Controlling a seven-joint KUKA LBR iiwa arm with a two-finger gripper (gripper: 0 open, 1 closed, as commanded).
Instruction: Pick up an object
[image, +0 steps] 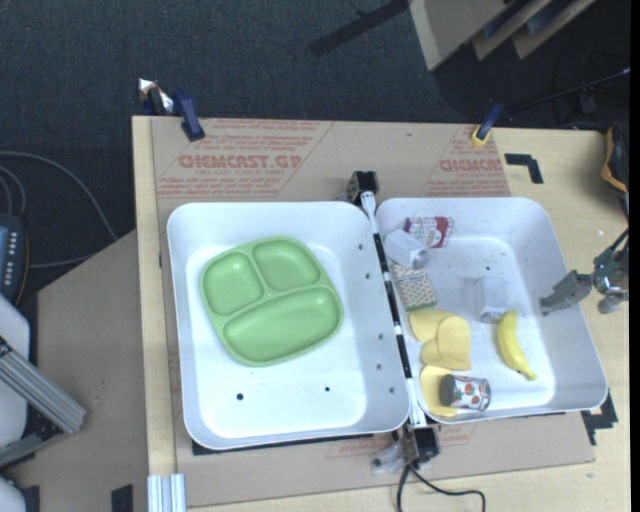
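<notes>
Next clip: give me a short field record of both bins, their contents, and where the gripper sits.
left bin: holds a green divided plate
right bin: banana, yellow pieces, can at the near edge, red-and-white packet at the far edge, patterned pouch, small grey block
gripper: at the right bin's right rim, beside the banana, touching nothing visible
held object: none seen
fingers: state unclear
</notes>
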